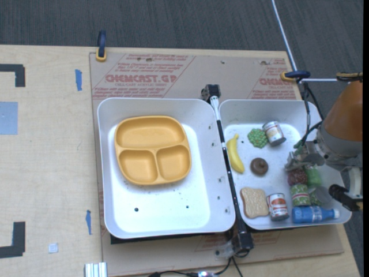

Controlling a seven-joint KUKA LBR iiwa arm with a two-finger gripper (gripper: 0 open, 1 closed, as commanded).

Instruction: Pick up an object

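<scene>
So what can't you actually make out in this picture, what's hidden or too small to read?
- Claw: in the camera view, open or shut cannot be told; it blends into the clutter beneath it.
- Items under the claw: a reddish and green jumble, partly covered by the arm, so unidentifiable.
- Can labels: too small to read.
- Arm: cut off by the picture's right side.
- Right bin: its far right wall is hidden by the arm.

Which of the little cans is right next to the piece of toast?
The red-labelled can at the right bin's near edge stands beside the toast. The other can lies farther back, near the green broccoli.
</scene>
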